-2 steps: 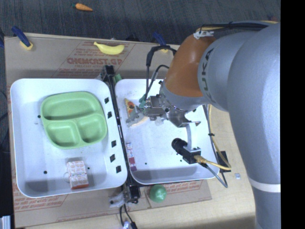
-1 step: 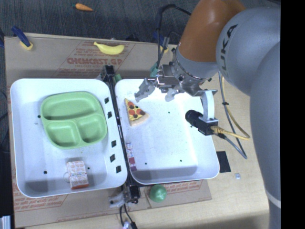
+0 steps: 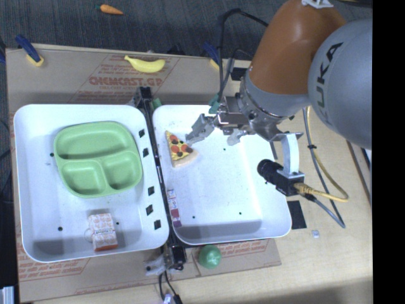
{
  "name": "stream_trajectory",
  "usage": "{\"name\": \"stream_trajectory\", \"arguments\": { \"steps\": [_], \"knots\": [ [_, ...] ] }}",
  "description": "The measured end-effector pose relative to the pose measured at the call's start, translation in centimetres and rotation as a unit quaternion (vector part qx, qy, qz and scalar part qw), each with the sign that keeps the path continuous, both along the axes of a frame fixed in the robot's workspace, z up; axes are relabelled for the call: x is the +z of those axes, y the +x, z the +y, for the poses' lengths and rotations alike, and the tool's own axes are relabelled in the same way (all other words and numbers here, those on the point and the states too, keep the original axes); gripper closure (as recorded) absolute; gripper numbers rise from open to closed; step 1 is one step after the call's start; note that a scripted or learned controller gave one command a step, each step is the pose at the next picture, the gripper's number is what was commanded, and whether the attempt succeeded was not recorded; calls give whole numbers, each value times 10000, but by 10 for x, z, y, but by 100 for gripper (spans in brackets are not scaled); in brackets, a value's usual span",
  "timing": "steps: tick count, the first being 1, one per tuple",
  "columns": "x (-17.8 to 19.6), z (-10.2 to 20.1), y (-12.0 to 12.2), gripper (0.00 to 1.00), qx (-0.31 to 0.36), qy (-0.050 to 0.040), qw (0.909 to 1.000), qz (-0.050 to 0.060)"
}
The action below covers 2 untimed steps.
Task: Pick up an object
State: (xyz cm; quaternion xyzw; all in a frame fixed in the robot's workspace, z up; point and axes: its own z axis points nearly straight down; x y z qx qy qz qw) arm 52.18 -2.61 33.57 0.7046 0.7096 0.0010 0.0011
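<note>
2 shallow white bins are set side by side on a cardboard-covered bench (image 3: 57, 277), seen from above at a slant. The left bin (image 3: 25, 170) holds a green tray (image 3: 96, 157) with 3 compartments, and a small wrapped snack (image 3: 102, 230) lies near its front edge. The right bin (image 3: 253, 214) holds a toy pizza slice (image 3: 178, 149), placed in the back left corner, close to the divider between the bins.

A grey arm (image 3: 345, 62) with an orange band (image 3: 291, 43) is seen reaching in from the right, over the back of the right bin. The claw (image 3: 215, 132) is positioned just right of the pizza slice, with 1 finger (image 3: 197, 130) pointing down toward the slice's upper edge. The 2 fingers are spread apart, and nothing is held between them. Whether the nearer fingertip touches the slice cannot be told.

A toy banana (image 3: 145, 63) lies on the cardboard behind the bins. A green ball (image 3: 209, 256) rests on the cardboard just in front of the right bin. A small orange item (image 3: 111, 9) lies on the dark floor beyond the bench. Yellow cables (image 3: 326, 192) hang from the arm at the right.
</note>
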Motion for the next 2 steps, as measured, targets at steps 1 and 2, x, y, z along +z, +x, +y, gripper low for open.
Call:
{"name": "stream_trajectory", "arguments": {
  "steps": [1, 2],
  "knots": [
    [-101, 48, -46, 0, 3, 4, 10000, 38],
    [29, -23, -4, 0, -9, -9, 10000, -19]
  ]
}}
